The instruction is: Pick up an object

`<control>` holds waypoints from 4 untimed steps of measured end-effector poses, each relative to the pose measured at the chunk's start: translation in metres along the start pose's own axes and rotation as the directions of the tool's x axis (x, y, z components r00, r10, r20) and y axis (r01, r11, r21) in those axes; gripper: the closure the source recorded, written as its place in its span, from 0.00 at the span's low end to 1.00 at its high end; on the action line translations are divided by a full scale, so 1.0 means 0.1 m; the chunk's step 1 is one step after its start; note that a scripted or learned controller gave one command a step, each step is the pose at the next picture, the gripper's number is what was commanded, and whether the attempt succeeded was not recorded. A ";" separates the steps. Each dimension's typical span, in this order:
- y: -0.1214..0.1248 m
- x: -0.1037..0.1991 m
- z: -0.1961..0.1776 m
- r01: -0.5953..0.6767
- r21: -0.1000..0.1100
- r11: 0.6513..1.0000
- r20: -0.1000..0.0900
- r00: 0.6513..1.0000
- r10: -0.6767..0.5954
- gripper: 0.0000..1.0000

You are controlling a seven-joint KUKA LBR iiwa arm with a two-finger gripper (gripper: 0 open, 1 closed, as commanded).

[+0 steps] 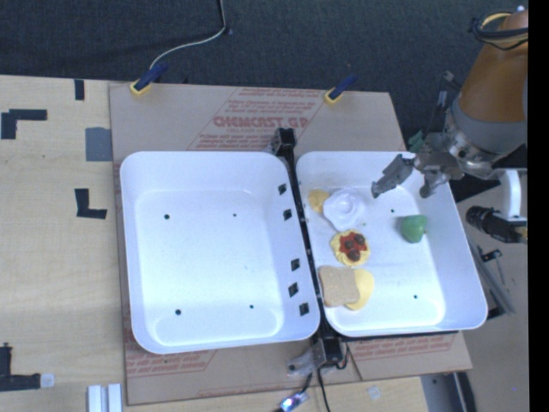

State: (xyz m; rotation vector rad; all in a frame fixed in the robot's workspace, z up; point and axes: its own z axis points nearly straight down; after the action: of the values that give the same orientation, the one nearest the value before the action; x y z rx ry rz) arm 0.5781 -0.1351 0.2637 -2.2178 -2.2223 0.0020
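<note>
While the two-finger gripper point(410, 178) hangs over the right shallow white bin point(455, 316), fingers spread w/ nothing between, small green rounded object point(413, 227) sits just below.

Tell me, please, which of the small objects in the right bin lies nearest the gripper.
The green object, alone toward the right bin's right side, just below the gripper. The white, yellow, red-topped and tan pieces cluster farther left, by the divider.

Wooden bench point(51, 256) bears cardboard sheet point(249, 123), two bins point(137, 174).
</note>
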 end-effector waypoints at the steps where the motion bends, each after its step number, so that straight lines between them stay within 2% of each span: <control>1: 0.00 0.01 -0.09 0.002 0.001 1.000 0.000 1.000 -0.002 1.00; 2: 0.64 0.47 -0.92 0.006 -0.013 1.000 0.001 1.000 -0.006 1.00; 3: 0.92 0.82 -1.23 0.004 -0.006 1.000 0.001 1.000 -0.004 1.00; 4: 0.91 1.10 -1.76 0.003 -0.007 1.000 0.000 1.000 -0.003 1.00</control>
State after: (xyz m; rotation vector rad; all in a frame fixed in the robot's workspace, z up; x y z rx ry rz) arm 0.6689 -0.0251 0.4397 -2.2180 -2.2289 -0.0063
